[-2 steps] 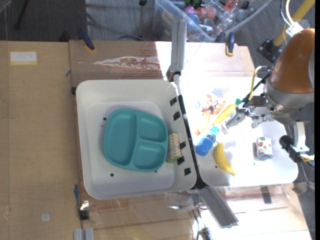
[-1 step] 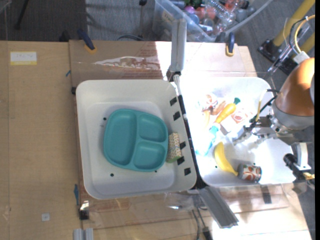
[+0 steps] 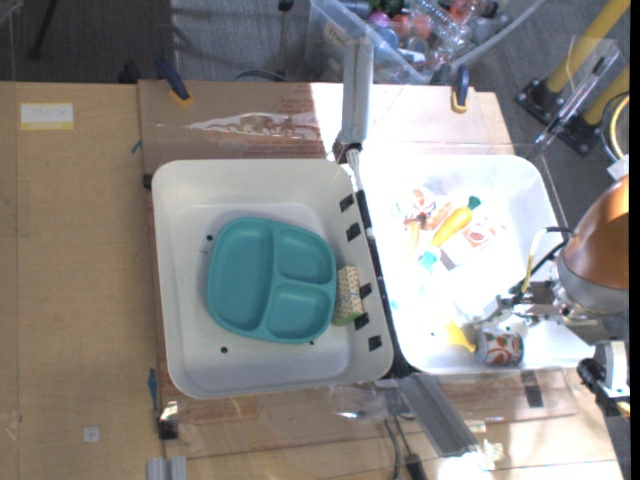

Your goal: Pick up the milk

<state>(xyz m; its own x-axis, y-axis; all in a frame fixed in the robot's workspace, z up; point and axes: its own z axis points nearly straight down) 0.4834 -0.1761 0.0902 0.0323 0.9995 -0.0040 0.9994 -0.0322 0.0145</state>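
Two white bins (image 3: 170, 268), one teal plate (image 3: 270, 278), one can (image 3: 500, 347), one carrot (image 3: 452, 224).

Arm (image 3: 600, 258) reaches in from right; hand (image 3: 500, 318) low.

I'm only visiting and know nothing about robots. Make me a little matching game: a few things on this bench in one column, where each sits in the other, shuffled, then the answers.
Things:
1. teal divided plate
2. carrot toy
3. small can
4. clear tub of toys

Places:
A. near front edge of the right bin, by the gripper
B. off the bench, at the top of the view
C. middle of the left bin
D. upper part of the right bin

Pairs: 1-C, 2-D, 3-A, 4-B
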